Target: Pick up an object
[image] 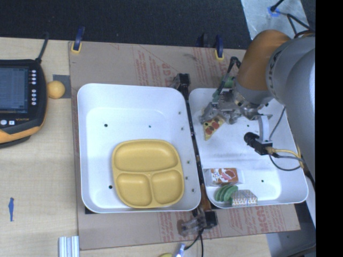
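My gripper (214, 114) is down in the far left part of the right bin (278, 189), reaching in from the right. Directly under its tip lies a small pizza slice toy (213, 128), red and yellow, close to the bin's left wall. The gripper's tip touches or overlaps the slice's upper end, and I cannot tell whether it grips it. Near the front of the same bin lie a red and white packet (223, 175), a green toy vegetable (225, 193) and a small grey patterned block (244, 198).
The left bin (102, 116) holds a yellow divided plate (148, 172). A black cable and plug (257, 142) hang over the right bin behind the gripper. A teach pendant (19, 100) and a yellow ball (56, 89) sit on the bench at left.
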